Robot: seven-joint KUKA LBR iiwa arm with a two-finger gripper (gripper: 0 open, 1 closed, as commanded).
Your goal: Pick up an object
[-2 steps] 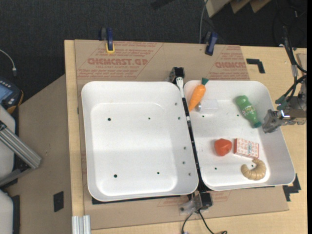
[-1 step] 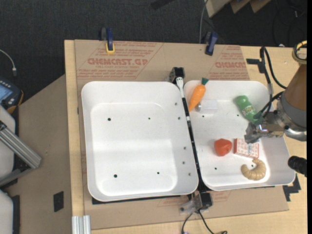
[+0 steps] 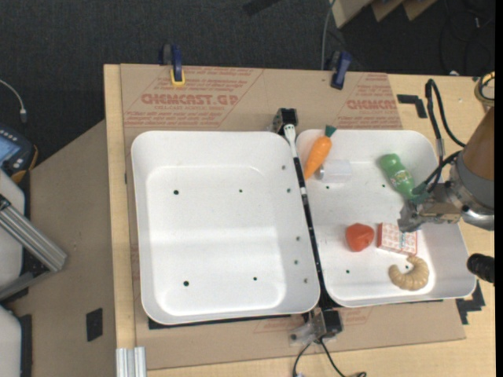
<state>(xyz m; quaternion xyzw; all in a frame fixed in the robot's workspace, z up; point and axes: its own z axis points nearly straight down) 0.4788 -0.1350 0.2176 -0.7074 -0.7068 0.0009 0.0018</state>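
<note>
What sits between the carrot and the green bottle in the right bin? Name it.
In the camera view, a small clear plastic piece lies between the carrot and the green bottle, nearer the carrot, on the right bin floor.

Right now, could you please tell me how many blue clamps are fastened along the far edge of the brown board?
2: one blue clamp above the left bin's far-left corner, another blue clamp above the right bin; others may be hidden.

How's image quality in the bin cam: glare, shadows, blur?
Camera view: even, diffuse light; the white right bin is bright but keeps its rim lines; soft short shadows beside the carrot and red object; the claw looks slightly soft; the clear item by the carrot barely stands out.
</note>
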